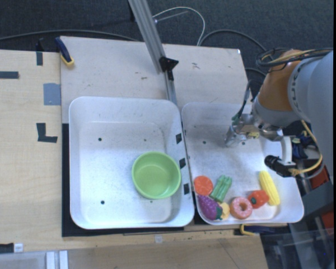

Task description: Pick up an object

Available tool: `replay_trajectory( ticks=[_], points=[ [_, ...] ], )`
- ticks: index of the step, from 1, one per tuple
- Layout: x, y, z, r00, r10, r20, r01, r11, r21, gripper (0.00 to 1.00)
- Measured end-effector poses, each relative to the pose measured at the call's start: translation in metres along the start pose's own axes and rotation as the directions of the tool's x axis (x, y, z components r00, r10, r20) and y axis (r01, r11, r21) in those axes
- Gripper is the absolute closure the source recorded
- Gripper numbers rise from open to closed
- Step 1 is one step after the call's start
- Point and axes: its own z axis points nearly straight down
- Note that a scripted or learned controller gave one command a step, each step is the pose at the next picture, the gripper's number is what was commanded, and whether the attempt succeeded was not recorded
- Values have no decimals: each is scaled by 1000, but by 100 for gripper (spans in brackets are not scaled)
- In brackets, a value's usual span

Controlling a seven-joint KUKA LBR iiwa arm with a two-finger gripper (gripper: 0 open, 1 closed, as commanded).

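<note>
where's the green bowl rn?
The green bowl sits in the left bin, near its front-right corner, close to the wall shared with the right bin.

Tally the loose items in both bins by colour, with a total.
Green: 2, the bowl and a green vegetable
Orange: 1, orange piece
Purple: 1, grapes
Pink: 1, donut
Red: 1, red piece
Yellow: 1, corn
Total: 7

Overhead, seemingly slanted, both bins point(78, 150)
</note>
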Motion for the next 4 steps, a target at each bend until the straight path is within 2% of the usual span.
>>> replay_trajectory(
  ticks=[1,2,3,4],
  points=[
    [5,2,-62,1000,1,1,-1,1000,-7,100],
    [5,3,-112,1000,1,1,-1,1000,-6,100],
    [50,-5,-113,1000,1,0,-1,1000,-1,100],
    [102,-24,-126,1000,-3,-2,3,1000,0,100]
  ],
)
